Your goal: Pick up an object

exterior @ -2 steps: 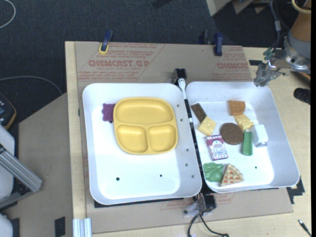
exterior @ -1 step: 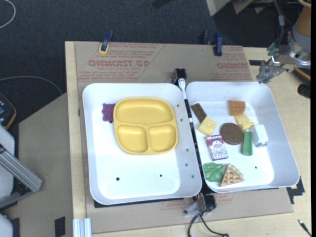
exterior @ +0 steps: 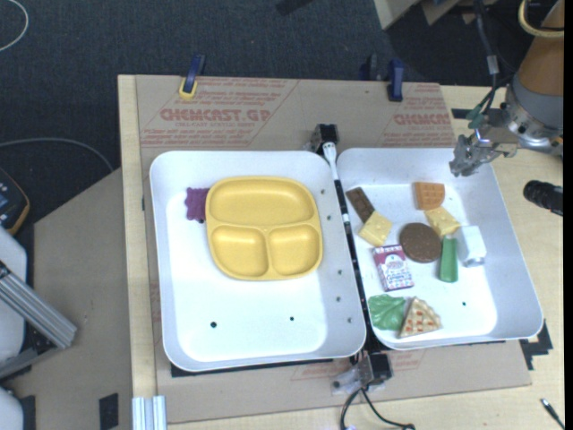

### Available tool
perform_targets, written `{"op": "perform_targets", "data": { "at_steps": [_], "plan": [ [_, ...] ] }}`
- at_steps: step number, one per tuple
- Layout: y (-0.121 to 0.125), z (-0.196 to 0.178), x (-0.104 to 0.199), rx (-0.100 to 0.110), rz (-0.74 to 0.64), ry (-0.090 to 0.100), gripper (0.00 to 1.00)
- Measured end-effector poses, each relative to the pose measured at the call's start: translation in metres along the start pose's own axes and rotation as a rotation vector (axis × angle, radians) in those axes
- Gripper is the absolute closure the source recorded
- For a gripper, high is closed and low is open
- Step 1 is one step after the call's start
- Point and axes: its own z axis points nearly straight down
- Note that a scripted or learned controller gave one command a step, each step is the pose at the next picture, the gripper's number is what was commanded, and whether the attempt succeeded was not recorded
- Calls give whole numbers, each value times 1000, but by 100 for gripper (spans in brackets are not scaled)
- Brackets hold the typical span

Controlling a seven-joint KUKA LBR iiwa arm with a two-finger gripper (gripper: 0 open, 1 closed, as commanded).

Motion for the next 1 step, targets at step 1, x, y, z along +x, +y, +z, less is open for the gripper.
{"op": "perform_targets", "data": {
  "at_steps": [1],
  "plan": [
    [-31,4,42,1,-1,2,100]
  ]
}}
